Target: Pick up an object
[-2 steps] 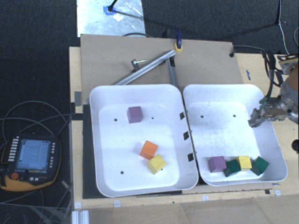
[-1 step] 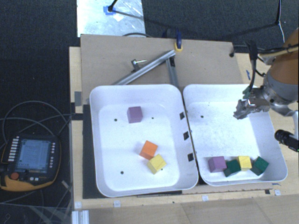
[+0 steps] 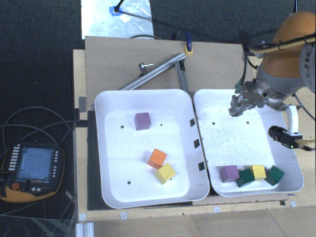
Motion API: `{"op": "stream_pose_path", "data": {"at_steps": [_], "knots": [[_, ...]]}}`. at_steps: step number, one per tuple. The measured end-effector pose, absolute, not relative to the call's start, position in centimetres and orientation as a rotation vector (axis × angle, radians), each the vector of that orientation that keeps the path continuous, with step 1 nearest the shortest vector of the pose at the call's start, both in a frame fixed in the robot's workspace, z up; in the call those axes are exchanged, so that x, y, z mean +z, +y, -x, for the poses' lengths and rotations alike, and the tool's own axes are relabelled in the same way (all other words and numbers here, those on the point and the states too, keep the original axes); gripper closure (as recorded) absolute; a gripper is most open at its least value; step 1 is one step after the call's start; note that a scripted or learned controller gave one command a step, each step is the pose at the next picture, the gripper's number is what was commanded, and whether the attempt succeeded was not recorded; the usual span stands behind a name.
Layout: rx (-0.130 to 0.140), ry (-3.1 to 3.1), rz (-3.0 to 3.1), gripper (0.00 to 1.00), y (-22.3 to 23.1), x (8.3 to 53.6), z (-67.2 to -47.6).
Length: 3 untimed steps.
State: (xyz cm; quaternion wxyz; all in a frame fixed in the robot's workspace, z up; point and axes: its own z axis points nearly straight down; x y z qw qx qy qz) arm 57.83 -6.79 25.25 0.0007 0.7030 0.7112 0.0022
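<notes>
My gripper (image 3: 239, 106) hangs over the back part of the right bin (image 3: 247, 132), with nothing seen between its fingers. Along that bin's front edge lie a purple block (image 3: 229, 173), a dark green block (image 3: 244, 177), a yellow block (image 3: 258, 171) and another green block (image 3: 274, 174). The left bin (image 3: 111, 147) holds a purple cube (image 3: 142, 121) near its back, an orange cube (image 3: 157, 158) in the middle and a yellow cube (image 3: 166, 173) just in front of it.
A metal bar (image 3: 153, 70) lies slanted on the board behind the left bin. A teach pendant (image 3: 30, 169) with cables sits on the floor at the left. A black cylinder (image 3: 279, 135) hangs over the right bin's right side.
</notes>
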Motion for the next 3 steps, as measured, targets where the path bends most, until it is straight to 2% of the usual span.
{"op": "stream_pose_path", "data": {"at_steps": [1, 3], "knots": [[0.005, 2.234, -2.208, 1.0, -1.2, 24.3, -60.4], [0.007, 2.232, -2.21, 1.0, 8.3, 23.9, -63.0]]}}
